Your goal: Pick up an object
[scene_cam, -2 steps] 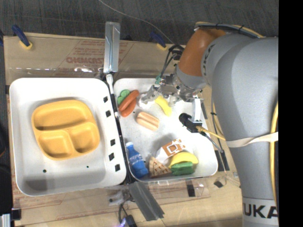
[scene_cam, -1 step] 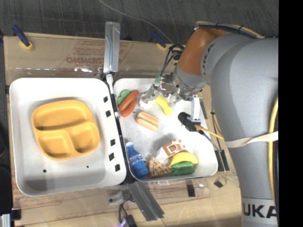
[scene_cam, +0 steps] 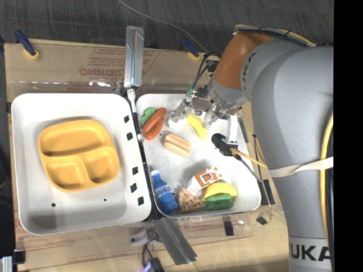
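Observation:
My gripper [scene_cam: 194,115] hangs low over the back of the right bin [scene_cam: 249,177], its two fingers spread apart, so it is open. A small yellow banana-like piece [scene_cam: 197,125] lies on the bin floor just below and between the fingers [scene_cam: 176,117]; nothing is lifted. A red sausage with a green end [scene_cam: 153,122] lies to the left of the gripper by the bin's left wall. A tan hot dog bun [scene_cam: 177,145] lies in front of the gripper.
The right bin's front holds a blue bottle [scene_cam: 163,194], a waffle-patterned wedge [scene_cam: 190,200], a small orange and white box [scene_cam: 208,177] and a yellow and green toy [scene_cam: 220,194]. A yellow divided tray [scene_cam: 76,154] lies in the left bin [scene_cam: 34,214].

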`<state>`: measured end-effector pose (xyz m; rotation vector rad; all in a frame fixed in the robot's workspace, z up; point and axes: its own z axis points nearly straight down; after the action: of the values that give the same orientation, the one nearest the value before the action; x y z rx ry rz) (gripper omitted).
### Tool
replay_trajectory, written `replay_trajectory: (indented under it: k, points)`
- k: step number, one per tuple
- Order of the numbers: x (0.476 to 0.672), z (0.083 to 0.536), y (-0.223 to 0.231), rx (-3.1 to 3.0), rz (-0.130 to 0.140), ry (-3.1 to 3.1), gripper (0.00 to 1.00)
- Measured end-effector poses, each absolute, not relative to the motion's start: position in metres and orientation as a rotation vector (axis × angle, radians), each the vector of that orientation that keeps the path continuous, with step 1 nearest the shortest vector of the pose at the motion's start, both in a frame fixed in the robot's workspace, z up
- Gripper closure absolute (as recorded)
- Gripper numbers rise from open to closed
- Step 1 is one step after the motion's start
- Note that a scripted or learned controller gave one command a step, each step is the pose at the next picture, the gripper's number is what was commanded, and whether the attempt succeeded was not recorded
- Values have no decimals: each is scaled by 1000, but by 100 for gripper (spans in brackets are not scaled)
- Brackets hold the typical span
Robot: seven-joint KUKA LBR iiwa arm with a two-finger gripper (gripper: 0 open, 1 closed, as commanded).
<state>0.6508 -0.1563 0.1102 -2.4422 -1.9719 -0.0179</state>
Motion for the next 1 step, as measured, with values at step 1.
replay_trajectory:
  k: [1]
  points:
    - [643, 111, -162, -2509, -31, -1909, 0]
